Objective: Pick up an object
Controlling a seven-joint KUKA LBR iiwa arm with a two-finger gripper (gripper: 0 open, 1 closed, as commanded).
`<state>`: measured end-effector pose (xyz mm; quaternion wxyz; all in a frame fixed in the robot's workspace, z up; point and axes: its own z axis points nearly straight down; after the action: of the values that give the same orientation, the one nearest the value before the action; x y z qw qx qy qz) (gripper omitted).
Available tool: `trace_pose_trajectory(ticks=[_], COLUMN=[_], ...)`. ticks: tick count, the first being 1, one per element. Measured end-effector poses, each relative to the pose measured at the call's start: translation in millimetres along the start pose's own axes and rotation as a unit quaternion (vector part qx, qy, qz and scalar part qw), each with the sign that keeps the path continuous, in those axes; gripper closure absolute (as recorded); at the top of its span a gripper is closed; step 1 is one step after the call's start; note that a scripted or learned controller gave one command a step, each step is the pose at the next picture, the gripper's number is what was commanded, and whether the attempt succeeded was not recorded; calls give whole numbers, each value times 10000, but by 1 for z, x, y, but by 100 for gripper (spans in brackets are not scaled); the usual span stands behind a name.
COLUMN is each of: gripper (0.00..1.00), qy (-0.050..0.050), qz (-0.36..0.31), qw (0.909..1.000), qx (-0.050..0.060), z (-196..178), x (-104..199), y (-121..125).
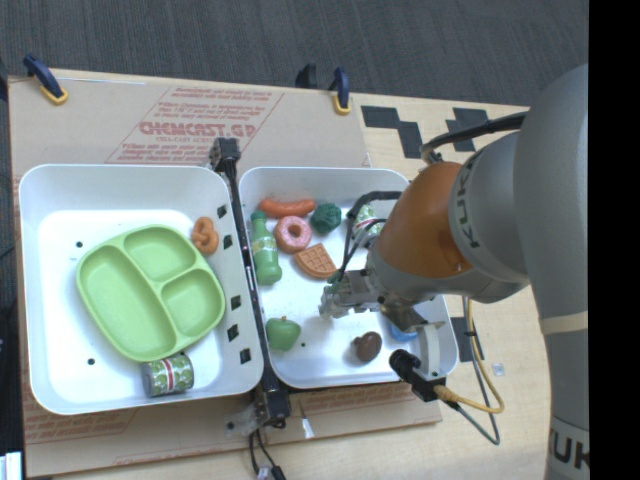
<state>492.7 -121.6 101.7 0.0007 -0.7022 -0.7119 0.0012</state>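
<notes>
Objects to pick: toy foods lie loose in the right bin (430, 368), none of them lifted.
Waffle (316, 262): near the bin's middle, just at 9 o'clock of the tool.
Pink doughnut (293, 232): touching or nearly touching the waffle at its 11 o'clock.
Sausage (285, 208): along the far wall, at 12 o'clock of the doughnut.
Dark green vegetable (324, 217): beside the sausage at its 3 o'clock.
Green bottle (264, 251): lying along the left wall of the right bin.
Green pepper (283, 333): at 7 o'clock in that bin.
Brown piece (367, 346): at 5 o'clock in that bin, near the tool.
Tool (345, 296): low over the middle of the right bin; cannot tell how far open it is, or whether it has hold of anything.
Arm (470, 238): grey with an orange band, reaching in from 3 o'clock.
Left bin (40, 193): holds a green divided plate (150, 290), a pretzel (205, 235) at the plate's 2 o'clock, and a small can (168, 374) on its side at 6 o'clock.
Desk (90, 118): carries both bins on a printed cardboard sheet.
</notes>
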Motion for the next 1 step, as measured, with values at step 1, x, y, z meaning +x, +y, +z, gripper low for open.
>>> trace_pose_trajectory(ticks=[1], gripper=[100], qy=[-4], qz=[38], qw=[10000], qx=[-26], z=[-150], x=[-1], y=[17])
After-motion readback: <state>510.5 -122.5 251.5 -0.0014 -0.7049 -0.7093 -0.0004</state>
